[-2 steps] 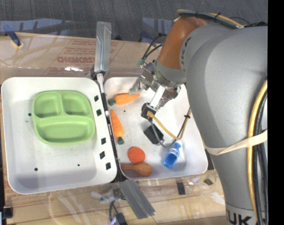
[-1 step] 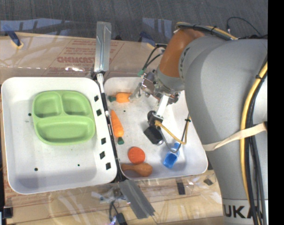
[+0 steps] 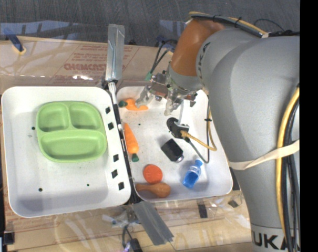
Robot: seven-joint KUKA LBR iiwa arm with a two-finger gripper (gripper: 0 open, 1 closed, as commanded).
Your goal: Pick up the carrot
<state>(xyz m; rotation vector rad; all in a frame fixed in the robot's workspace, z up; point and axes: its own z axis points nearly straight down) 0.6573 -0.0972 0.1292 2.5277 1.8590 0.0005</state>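
Observation:
Two carrots lie in the right bin [image 3: 217,140]. One carrot [image 3: 136,106] rests at the bin's far left corner, its green top pointing left. A second carrot [image 3: 130,138] lies along the left wall, green end toward the front. My gripper [image 3: 158,102] hangs over the far part of this bin, just right of the corner carrot. Its fingers [image 3: 145,95] stand spread with nothing between them, and the left one is close to that carrot's thick end.
The right bin also holds a black block [image 3: 172,149], a blue bottle [image 3: 192,174], a red-orange round piece [image 3: 153,173] and a brown-orange lump [image 3: 154,190]. A yellow cable [image 3: 199,142] hangs from the wrist. In the left bin [image 3: 17,140] sits a green divided plate [image 3: 71,130].

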